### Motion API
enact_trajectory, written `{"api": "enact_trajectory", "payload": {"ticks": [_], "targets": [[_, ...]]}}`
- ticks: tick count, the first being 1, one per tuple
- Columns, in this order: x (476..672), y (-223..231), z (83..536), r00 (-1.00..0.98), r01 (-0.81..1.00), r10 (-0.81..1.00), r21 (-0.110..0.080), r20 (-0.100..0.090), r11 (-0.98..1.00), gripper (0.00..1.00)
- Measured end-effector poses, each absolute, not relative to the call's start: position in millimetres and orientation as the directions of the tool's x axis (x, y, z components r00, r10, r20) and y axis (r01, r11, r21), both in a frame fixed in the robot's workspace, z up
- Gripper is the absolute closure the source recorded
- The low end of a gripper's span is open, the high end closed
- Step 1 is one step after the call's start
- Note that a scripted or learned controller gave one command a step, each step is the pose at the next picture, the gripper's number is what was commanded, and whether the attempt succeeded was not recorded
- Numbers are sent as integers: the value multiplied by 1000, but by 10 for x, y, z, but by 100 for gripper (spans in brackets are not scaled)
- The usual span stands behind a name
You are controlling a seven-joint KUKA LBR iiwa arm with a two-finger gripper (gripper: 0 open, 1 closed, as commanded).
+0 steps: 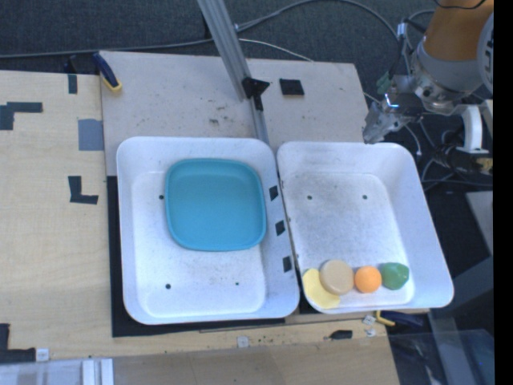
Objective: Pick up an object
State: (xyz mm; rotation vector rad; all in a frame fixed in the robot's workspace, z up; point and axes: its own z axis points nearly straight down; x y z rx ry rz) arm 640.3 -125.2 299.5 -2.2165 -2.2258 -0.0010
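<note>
White plastic forms both shallow bins, their floors scuffed and speckled grey. In the left bin [136, 239] a turquoise plate [215, 204], square with rounded corners and a smooth raised rim, lies flat near the far edge. The right bin [353, 191] carries four small things in a row along its near edge: a pale yellow flat piece [314, 293] toward the near left corner, a tan round disc [337, 277] resting partly on it, an orange ball [367, 280] just beside the disc, and a green lumpy piece [393, 275] next to the ball toward the near right corner.

The gripper [377, 127] hangs over the far right corner of the right bin, well apart from that row; I cannot tell whether it is wide or narrow, and nothing shows held in it.

By my judgement the ball is the likeliest pick: light, firm, probably smooth enough to roll or squirt out under a skewed pinch, so a hold across its widest middle suits it. Its neighbours crowd both sides, so the approach may want to straddle it from far edge to near edge. The disc looks stiff and would take a pinch across its rim. The plate looks slick and too broad except at its rim.
</note>
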Motion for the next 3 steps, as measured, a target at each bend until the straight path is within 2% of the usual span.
{"api": "enact_trajectory", "payload": {"ticks": [1, 3], "targets": [[6478, -764, 2973, -4, 1000, 1000, 0, 0, 4, 100], [6524, 249, 2535, -4, 1000, 1000, -2, 1, 4, 100]]}}
